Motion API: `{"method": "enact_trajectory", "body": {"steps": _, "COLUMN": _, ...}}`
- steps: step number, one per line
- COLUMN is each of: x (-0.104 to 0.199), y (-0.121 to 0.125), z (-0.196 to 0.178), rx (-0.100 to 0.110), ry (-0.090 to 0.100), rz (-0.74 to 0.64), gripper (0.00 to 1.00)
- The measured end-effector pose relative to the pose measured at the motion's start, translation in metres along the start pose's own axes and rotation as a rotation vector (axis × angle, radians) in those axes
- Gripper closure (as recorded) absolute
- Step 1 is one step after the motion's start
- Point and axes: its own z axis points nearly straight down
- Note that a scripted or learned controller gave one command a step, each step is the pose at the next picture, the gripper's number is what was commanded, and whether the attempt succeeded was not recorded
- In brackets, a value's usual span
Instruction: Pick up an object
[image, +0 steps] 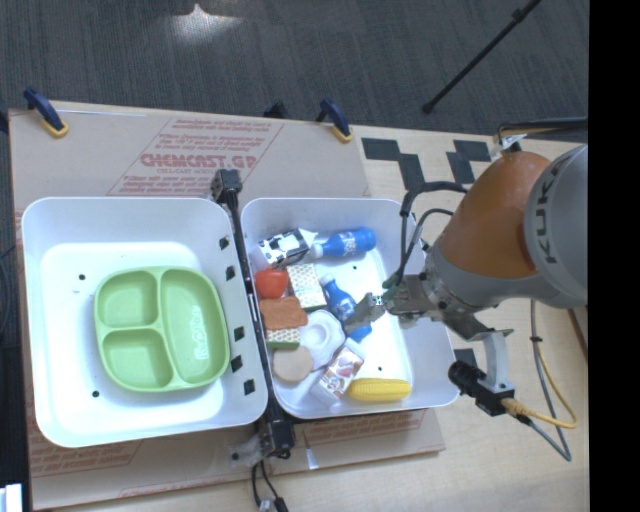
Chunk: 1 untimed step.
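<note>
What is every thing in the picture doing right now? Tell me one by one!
Green divided plate: flat in the left bin, nothing on it.
Left bin: holds just the plate.
Right bin: crowded with toys.
Blue bottle: lying on its side.
Tomato: resting by the divider.
Corn cob: lying at the near rim.
Gripper: low over the small blue object; grip unclear.

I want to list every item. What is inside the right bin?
The right bin holds a blue bottle, a red ball, a yellow corn cob, a white cup and small packets, piled together. The things under the pile are covered.
</note>
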Motion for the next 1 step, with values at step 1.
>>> {"method": "enact_trajectory", "body": {"steps": 1, "x": -0.0246, "y": 0.0603, "z": 0.1152, "rx": -0.003, "ry": -0.002, "rz": -0.002, "gripper": 0.0}}
